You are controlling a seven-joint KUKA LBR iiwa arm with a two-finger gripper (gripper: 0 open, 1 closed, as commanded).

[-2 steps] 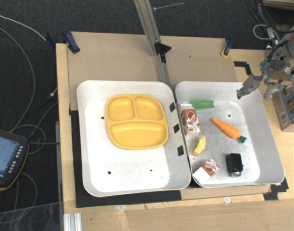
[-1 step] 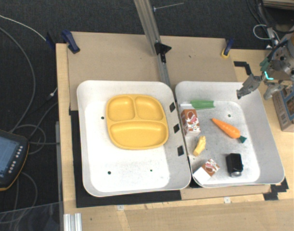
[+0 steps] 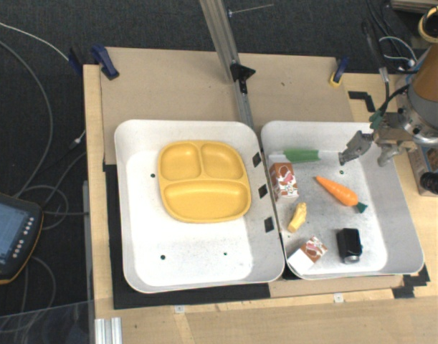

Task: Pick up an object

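the gripper hangs with its jaws open and holding nothing, just above and to the right of the carrot.

arm: cut off at right edge | tablet: perhaps half cropped left

Pale wooden tabletop, two shallow white bins side by side on it, left bin, right bin, black mat beneath, blue clamp at far-left corner
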